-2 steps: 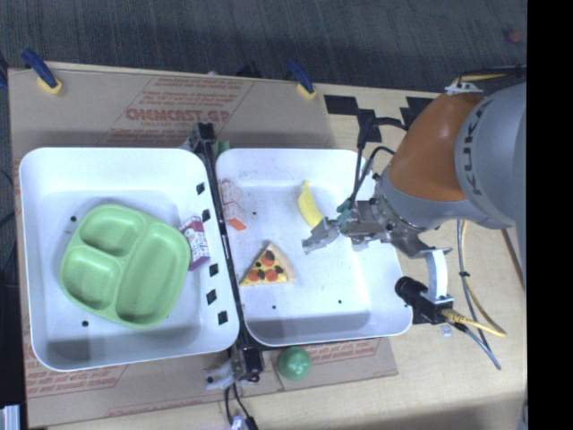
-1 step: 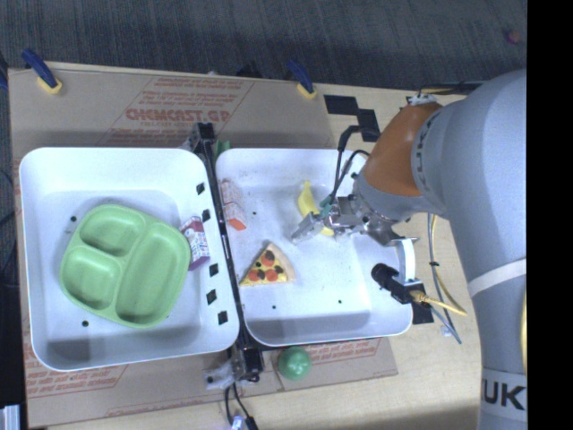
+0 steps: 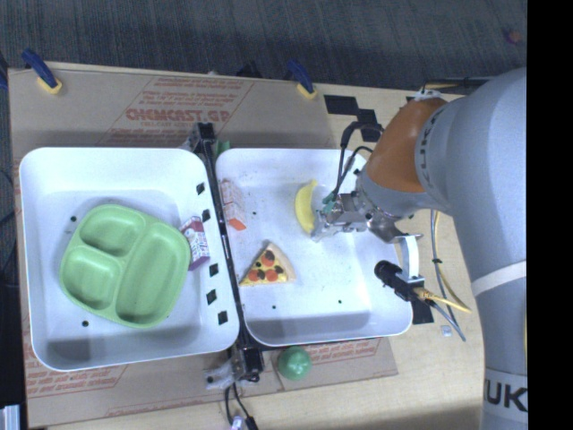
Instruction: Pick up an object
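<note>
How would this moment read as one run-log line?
gripper: right bin, at banana | pizza slice: untouched | green tray: left bin

From my remote station this reads as a robotics lab test cell. Left of the gripper (image 3: 324, 224), two shallow white bins (image 3: 54, 173) sit side by side on a cardboard sheet (image 3: 179, 106) printed with red lettering, clipped down by blue clamps (image 3: 40, 70). Toy props lie in the bins: a pizza slice (image 3: 267, 267), a green divided tray (image 3: 124, 262). Beyond the bench, grey carpet (image 3: 179, 16).
</note>
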Tool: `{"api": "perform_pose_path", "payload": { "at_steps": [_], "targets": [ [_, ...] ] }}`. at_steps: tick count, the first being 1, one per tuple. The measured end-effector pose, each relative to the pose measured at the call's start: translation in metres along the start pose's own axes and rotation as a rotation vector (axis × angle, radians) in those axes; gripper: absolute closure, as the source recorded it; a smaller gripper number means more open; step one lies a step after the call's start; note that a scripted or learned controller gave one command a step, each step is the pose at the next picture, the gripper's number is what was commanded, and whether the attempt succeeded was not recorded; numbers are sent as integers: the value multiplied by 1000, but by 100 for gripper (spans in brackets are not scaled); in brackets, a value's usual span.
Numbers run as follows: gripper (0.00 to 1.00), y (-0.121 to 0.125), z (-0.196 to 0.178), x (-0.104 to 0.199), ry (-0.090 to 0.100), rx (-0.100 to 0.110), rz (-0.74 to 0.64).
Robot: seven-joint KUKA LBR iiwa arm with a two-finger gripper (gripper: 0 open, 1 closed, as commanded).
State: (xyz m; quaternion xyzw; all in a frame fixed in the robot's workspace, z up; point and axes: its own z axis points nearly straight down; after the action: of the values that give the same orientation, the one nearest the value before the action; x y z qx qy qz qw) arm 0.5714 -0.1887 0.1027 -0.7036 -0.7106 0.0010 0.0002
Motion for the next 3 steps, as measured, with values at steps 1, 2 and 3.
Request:
{"api": "perform_pose_path", "payload": {
  "at_steps": [1, 2, 3],
  "targets": [
    [100, -93, -107, -22, 1, -2, 6],
    [100, -94, -110, -22, 0, -2, 5],
    [100, -94, -150, 19, 1, -4, 4]
  ]
}}
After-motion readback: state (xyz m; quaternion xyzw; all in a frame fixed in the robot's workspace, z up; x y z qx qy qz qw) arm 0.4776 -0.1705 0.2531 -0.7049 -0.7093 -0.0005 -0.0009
